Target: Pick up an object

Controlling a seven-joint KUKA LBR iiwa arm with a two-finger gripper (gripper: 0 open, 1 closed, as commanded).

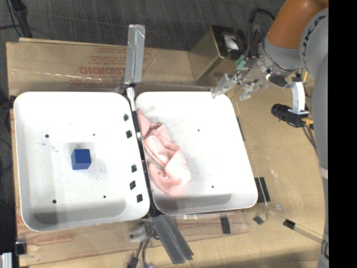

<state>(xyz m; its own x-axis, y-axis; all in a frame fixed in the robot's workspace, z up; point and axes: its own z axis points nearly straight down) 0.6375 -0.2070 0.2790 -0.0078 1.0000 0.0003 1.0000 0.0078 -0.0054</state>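
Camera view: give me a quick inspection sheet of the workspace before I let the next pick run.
Surface: bench bearing left bin and right bin, side by side.
Job's things: blue cube in the left bin; crumpled pink cloth along the right bin's left wall.
Clutter: nothing seen.
Gripper: gripper over the right bin's far right corner, nothing between its fingers.
Cables: black cables by the wrist.
Surroundings: cardboard sheet, small box behind the bins.

One camera sits above the worktop, looking down at a slant. It takes in both bins, seemingly from fairly near.
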